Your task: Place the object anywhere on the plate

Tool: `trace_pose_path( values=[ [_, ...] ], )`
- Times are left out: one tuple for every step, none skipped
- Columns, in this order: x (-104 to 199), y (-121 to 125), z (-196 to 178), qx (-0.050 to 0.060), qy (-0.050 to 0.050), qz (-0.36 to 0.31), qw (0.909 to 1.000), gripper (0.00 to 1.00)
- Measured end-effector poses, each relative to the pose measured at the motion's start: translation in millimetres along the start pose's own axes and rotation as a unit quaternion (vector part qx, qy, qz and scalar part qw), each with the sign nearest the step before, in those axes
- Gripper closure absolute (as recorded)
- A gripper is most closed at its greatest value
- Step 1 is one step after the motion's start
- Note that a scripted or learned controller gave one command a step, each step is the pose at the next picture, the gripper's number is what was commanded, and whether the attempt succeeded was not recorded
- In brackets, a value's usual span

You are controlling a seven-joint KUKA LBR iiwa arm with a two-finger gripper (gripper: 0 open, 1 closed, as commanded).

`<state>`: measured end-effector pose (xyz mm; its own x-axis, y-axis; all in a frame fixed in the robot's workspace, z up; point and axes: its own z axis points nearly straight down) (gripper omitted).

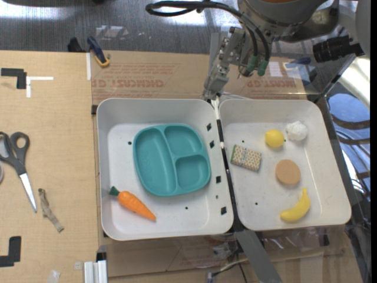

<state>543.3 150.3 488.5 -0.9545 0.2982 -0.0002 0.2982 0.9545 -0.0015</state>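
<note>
Two white bins: teal plate point(172, 159) in left bin point(112, 217) with carrot point(136, 204) lower left of it; gripper point(215, 90) hangs above center divider, upper middle of frame, finger state unclear

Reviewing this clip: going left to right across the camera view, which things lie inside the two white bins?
carrot → teal plate → patterned sponge block → then, in the right bin, the lemon, tan disc and banana, too close in their left-right position to rank.
</note>
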Motion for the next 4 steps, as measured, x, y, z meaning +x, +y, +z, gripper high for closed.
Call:
trace_pose_path(
  values=[
    [-57.6,13.7,90.2,0.0,0.002,-0.22,0.9755,1.0],
    [-97.9,67.7,140.5,-0.001,0.0,-0.362,0.9323,1.0],
    [-93.3,-11.9,68.5,-0.001,-0.001,-0.431,0.9025,1.0],
    [-152.5,-91.1,50.6,-0.002,-0.002,-0.586,0.8105,1.0]
  ],
)
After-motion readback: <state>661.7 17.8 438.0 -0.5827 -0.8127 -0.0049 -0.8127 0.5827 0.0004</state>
